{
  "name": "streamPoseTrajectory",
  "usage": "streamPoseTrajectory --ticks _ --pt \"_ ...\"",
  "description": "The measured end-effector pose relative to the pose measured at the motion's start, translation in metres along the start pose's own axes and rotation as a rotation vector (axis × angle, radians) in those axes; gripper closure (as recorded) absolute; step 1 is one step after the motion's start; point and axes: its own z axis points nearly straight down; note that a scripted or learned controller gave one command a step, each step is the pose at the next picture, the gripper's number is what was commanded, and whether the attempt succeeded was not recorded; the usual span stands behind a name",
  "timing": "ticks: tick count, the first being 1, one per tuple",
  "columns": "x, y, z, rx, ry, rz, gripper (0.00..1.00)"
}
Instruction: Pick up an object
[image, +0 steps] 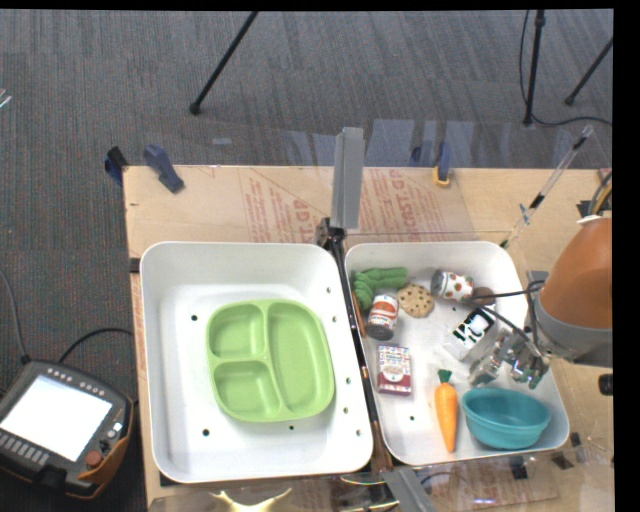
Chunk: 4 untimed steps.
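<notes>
The end effector, its state impossible to tell, hovers at the carrot's two o'clock; light, stiff and smooth, it likely grips best mid-body.

I see two bins side by side on the bench, touching along their inner walls. Left bin: a divided plate lies near its middle. Right bin: a cloth at the far left corner, a jar just near of it, a cookie right of the jar, a can further right. A small box lies near of the jar. A carrot sits at the near edge, a bowl just to its right. The gripper hangs over the bin's right side, just far of the bowl. A tablet lies on the floor, left of the bench.
</notes>
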Motion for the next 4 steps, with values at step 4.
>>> streamPoseTrajectory --ticks 4 --pt "-0.007 0.071 0.0 -0.001 0.001 0.216 0.0"
